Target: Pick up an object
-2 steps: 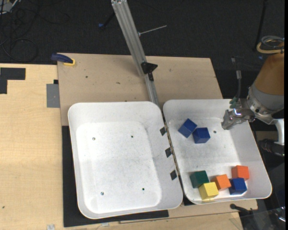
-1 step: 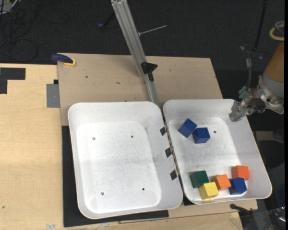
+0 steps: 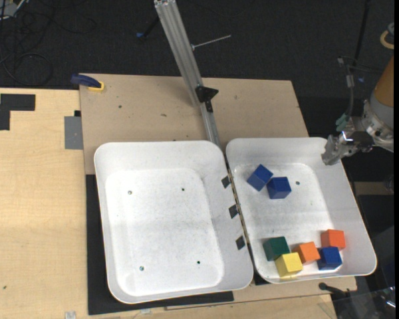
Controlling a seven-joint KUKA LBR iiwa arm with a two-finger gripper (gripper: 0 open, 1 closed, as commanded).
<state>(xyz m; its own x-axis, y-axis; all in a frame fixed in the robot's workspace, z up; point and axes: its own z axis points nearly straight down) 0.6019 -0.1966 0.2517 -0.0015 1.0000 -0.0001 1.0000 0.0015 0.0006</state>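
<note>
On the left the wooden desk (image 3: 33, 198) lies bare apart from a few dark patches, and a small blue and yellow clamp (image 3: 87, 82) sits at the board's 11 o'clock corner, probably pinning it down. The left bin (image 3: 113, 178) has nothing in it to take, so any pick has to come from its neighbour. Between the two bins a slanted aluminium rail (image 3: 186, 58) runs up toward 12 o'clock; it looks like a support for equipment overhead.

The right bin (image 3: 359, 244) carries all the blocks. Two blue cubes (image 3: 269, 181) touch each other near its centre, a little toward 11 o'clock, with room around them. Down at 6 o'clock a cluster huddles against the lower rim: a green cube (image 3: 275, 246), a yellow cube (image 3: 289, 263), an orange cube (image 3: 308, 251), a smaller blue cube (image 3: 330, 257) and a red-orange cube (image 3: 333, 238), each packed close to the next. I'd guess the crowding would make those harder to seize than the centre pair.

The end effector (image 3: 334, 150) hangs over the bin's 1 o'clock corner, above the rim and well apart from every block, holding nothing; whether it is spread or closed I cannot tell. No object has been taken up yet.
</note>
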